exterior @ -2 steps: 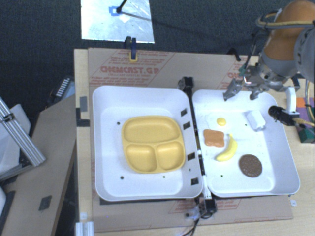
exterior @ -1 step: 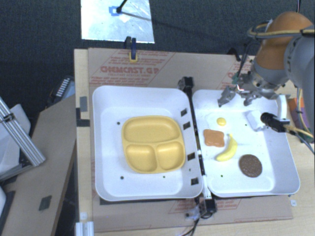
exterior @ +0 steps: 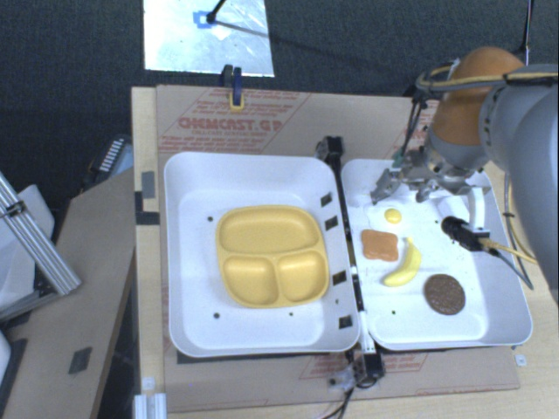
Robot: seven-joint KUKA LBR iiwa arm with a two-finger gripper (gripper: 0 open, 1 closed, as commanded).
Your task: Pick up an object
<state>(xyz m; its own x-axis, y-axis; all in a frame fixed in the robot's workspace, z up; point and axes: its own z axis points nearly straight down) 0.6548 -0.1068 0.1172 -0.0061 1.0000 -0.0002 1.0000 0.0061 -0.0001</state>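
Pincer (exterior: 404, 189): hanging over the far part of the right bin (exterior: 502, 321), fingers spread, pinching nothing.
Egg (exterior: 392, 216): lying in the right bin, just below the pincer in the view, apart from it.
Toast (exterior: 379, 244): lying just below the egg, near the bin's left wall.
Banana (exterior: 403, 266): lying just right of the toast.
Patty (exterior: 445, 294): lying near the banana's right, apart.
Left bin (exterior: 188, 234): holding a yellow tray (exterior: 266, 256) of three compartments, lying flat at its middle.
Surface (exterior: 144, 147): bearing both bins side by side.
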